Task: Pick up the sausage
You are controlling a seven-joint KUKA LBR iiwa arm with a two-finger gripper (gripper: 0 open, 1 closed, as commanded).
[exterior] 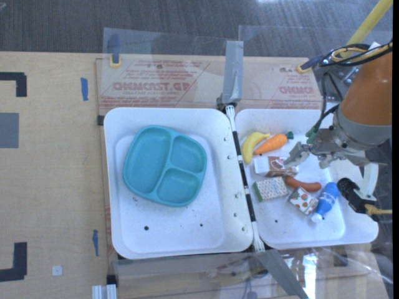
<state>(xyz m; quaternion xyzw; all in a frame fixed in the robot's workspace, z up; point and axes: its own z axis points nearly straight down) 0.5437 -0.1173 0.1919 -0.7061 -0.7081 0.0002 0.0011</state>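
Right now my pincer (298, 154) hangs over the right bin (358, 232), just beside the clutter at about one o'clock from the sausage (303, 184), and nothing sits between its fingers; whether they are spread or closed I cannot tell from this slant. The sausage lies near the middle of the right bin, a reddish-brown link running roughly from nine to three o'clock. As I judge it, crowding is the main risk: a small carton (277, 164) sits touching or almost touching the sausage at its eleven o'clock, a green speckled packet (270, 189) presses in at its eight o'clock, a red-and-white packet (303, 200) lies just below at six o'clock, and a blue bottle (324, 201) leans close at four o'clock. If I come down off-centre, I could clamp a packet edge instead, or push the link sideways so it rolls out of my grip. Its round, smooth skin may also slip if I close across the length, not the width. My own wrist hides part of the bin's three o'clock side, so something there could catch me. By my count: two bins, left bin (181, 242) and right; one teal divided plate (165, 165) in the left; then one sausage, one banana (250, 143), one carrot (271, 143), one carton, two packets, one bottle.
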